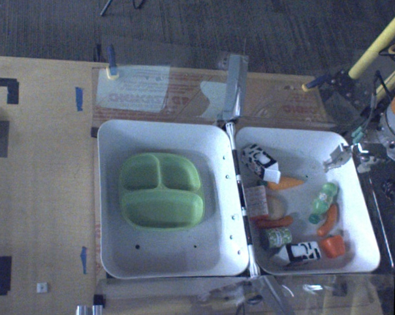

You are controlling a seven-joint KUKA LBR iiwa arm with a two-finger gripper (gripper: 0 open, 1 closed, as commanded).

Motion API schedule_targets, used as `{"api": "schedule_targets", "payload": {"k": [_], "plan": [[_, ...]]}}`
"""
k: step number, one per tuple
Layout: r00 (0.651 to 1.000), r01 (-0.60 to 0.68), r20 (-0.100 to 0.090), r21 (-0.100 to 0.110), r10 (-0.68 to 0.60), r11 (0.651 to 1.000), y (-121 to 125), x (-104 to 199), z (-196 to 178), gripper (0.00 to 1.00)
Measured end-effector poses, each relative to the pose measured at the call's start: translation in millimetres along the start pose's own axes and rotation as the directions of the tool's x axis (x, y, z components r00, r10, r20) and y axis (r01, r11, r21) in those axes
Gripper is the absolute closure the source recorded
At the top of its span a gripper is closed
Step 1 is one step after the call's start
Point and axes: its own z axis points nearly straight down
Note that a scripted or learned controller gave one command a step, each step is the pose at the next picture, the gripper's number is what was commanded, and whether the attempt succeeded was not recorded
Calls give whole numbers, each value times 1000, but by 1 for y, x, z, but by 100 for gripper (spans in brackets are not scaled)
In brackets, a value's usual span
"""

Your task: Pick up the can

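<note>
The can [256, 200], a cylinder with a pale reddish label, lies on its side near the left wall of the right bin [366, 259]. A smaller dark green cylinder [278, 237] lies just below it, with a red sausage-like piece [273, 221] between them. My gripper [340, 157] hangs over the bin's upper right corner, well to the right of the can and apart from every object. Nothing is seen held in it.
The right bin also holds two cow-patterned cartons [259, 161] [302, 251], a carrot [285, 183], a green bottle [323, 201], an orange pepper [333, 245] and an orange piece [328, 221]. A green divided plate [161, 191] lies in the left bin [108, 247].
</note>
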Motion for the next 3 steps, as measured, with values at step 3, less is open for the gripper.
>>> {"api": "schedule_targets", "payload": {"k": [3], "plan": [[996,-92,1,-1,92,996,73,30,108,0]]}}
